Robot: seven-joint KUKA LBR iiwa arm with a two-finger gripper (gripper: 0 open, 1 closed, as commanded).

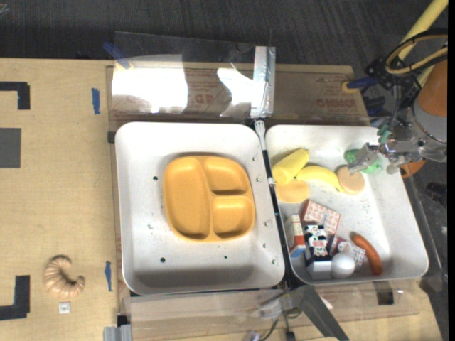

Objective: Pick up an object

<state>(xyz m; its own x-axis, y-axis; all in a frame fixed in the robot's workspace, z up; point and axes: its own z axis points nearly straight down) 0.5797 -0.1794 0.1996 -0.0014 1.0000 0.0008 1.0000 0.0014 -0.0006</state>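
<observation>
Claw (371,156) hovers at the right bin's (409,212) far right side; whether it's spread or closed, I cannot tell. Just left lies the banana (320,177), long axis running left-right, nearest for grabbing.

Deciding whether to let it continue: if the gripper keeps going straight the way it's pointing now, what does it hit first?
The gripper points toward the view's left, low over the right bin. First in line looks to be the round tan disc, then the banana; depth is uncertain from this slant.
</observation>
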